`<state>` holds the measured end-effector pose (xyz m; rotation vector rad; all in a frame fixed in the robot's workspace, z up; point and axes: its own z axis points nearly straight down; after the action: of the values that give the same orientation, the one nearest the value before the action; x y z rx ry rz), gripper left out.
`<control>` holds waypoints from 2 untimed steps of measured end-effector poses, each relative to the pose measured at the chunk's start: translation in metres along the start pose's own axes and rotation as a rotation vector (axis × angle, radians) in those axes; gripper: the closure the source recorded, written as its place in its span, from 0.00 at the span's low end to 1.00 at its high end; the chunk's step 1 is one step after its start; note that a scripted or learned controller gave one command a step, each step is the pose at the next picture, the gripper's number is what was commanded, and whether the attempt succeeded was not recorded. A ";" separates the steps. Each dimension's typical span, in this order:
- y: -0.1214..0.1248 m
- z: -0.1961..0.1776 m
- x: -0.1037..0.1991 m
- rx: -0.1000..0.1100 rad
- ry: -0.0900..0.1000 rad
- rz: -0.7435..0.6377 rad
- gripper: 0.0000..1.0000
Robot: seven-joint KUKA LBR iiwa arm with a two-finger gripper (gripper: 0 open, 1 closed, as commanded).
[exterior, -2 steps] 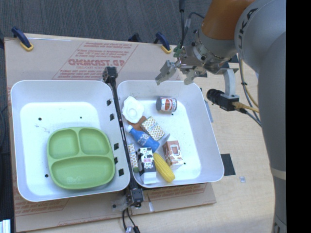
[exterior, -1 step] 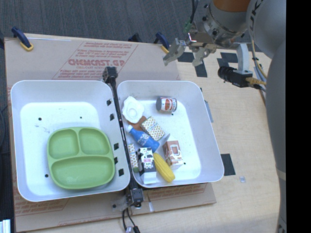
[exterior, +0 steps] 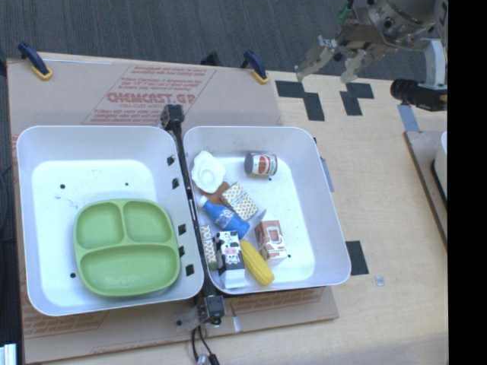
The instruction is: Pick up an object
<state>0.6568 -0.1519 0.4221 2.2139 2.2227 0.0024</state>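
The right bin (exterior: 323, 204) holds a small heap of objects. A small can (exterior: 261, 164) lies on its side near the far wall. A white cup-like piece (exterior: 207, 172) sits by the left wall, touching a patterned packet (exterior: 240, 201) and a blue bottle (exterior: 225, 217). A yellow corn cob (exterior: 256, 264) lies near the front, beside a small brown carton (exterior: 272, 240) and a black-and-white box (exterior: 228, 253).

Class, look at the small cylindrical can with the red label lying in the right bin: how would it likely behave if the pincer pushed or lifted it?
The small cylindrical can with the red label lies on its side, so a push would probably roll it across the right white bin. Its curved, likely smooth wall may slip between fingers. It looks rigid, so it probably would not deform.
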 end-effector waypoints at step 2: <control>-0.066 0.154 -0.058 0.010 0.004 -0.001 0.00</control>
<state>0.5916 -0.2102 0.2680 2.2193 2.2307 -0.0046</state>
